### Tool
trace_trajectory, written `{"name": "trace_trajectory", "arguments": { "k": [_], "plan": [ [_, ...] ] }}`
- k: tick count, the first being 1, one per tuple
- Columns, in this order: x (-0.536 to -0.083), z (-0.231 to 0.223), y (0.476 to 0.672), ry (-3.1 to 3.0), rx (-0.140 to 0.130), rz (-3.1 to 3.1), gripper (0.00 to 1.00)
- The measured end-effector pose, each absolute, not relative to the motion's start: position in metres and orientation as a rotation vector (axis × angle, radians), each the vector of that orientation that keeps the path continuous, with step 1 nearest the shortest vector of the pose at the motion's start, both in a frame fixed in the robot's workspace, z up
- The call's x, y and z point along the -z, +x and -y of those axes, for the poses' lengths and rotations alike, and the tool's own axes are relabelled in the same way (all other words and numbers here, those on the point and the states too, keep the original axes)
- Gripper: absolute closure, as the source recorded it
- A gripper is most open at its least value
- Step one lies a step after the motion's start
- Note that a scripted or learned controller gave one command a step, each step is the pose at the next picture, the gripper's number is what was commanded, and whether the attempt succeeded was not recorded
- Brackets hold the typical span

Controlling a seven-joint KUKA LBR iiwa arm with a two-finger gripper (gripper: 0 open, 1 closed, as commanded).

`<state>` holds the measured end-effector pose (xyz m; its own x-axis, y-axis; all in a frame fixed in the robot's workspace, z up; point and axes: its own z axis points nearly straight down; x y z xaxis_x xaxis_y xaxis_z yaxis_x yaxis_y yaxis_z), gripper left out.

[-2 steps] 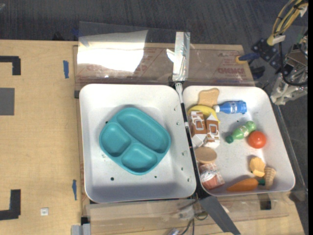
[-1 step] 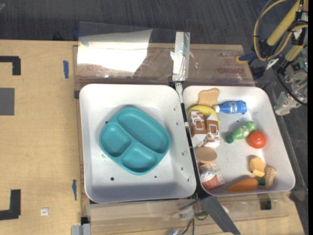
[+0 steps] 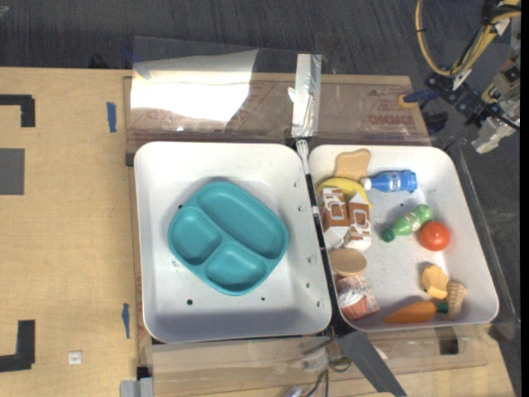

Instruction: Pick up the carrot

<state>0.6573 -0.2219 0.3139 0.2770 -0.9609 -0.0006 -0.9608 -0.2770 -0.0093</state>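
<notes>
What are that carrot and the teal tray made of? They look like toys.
The carrot looks like moulded plastic: even orange, smooth, faint sheen, though it is small here. The teal tray looks like matte plastic: one flat colour, rounded moulded compartments. Neither can be confirmed by look alone.

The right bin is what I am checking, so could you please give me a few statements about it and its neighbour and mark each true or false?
1. The carrot lies near the front edge of the right bin. True.
2. The teal tray sits in the right bin. False: it sits in the left bin.
3. The tomato lies beside the green vegetable. True.
4. The blue bottle stands upright. False: it lies on its side near the back of the right bin.
5. The carrot is held between gripper fingers. False: it rests on the bin floor with nothing gripping it.
</notes>
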Motion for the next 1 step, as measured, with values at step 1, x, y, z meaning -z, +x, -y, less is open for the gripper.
{"name": "trace_trajectory", "arguments": {
  "k": [1],
  "plan": [
    [-0.257, 0.2094, 0.667, -2.797, -0.007, -1.421, 1.0]
  ]
}}
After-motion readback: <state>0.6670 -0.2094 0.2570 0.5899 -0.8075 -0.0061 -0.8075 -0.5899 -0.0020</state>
